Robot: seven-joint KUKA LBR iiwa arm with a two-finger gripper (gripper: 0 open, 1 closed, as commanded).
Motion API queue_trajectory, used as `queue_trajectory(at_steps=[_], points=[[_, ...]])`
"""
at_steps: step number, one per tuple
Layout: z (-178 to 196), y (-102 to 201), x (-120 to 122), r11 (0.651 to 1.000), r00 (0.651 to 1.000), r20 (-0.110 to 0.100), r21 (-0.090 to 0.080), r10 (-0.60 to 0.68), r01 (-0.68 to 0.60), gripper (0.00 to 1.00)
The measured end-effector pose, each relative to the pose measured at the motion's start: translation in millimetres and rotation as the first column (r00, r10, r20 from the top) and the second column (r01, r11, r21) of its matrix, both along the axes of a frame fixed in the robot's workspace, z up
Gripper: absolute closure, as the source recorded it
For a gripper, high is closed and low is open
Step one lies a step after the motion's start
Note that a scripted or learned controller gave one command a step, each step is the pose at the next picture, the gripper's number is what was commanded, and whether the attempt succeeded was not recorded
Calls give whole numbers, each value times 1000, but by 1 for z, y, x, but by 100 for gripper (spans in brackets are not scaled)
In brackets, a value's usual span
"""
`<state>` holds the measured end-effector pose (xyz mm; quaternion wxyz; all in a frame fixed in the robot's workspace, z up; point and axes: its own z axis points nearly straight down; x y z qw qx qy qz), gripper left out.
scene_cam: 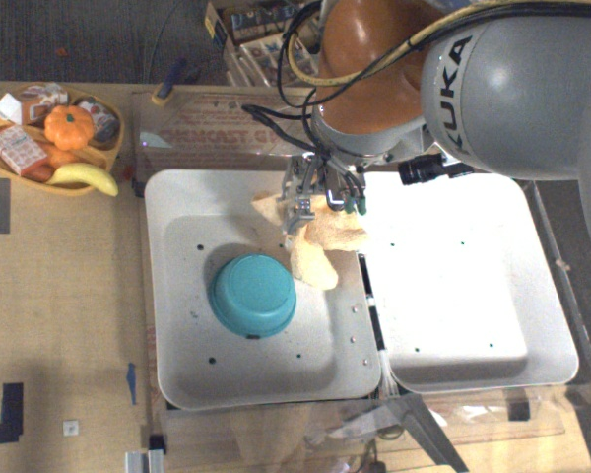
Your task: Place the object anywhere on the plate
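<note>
Nearest the camera, the left bin's front floor lies bare, and just beyond it sits the teal plate, turned dome-up like an upside-down bowl, so anything I set there will want to slide off the curve. Right behind and beside it, touching its far right rim by the look of it, lies the object, a pale, tan, lumpy thing sprawled toward the bin's right wall. My claw hangs directly over its far end, low, because that end is where I judge a grip is possible; whether my claw is apart or clamped I cannot tell from this slant. The right bin spreads white beyond my wrist. Far off on the table, at the left corner, a yellow dish of toy fruit sits well apart.
</note>
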<state>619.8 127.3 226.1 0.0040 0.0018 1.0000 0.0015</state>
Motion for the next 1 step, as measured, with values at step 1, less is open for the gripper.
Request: queue_trajectory(at_steps=[1], points=[[1,0,0,1000,1000,1,0,0,0,0]])
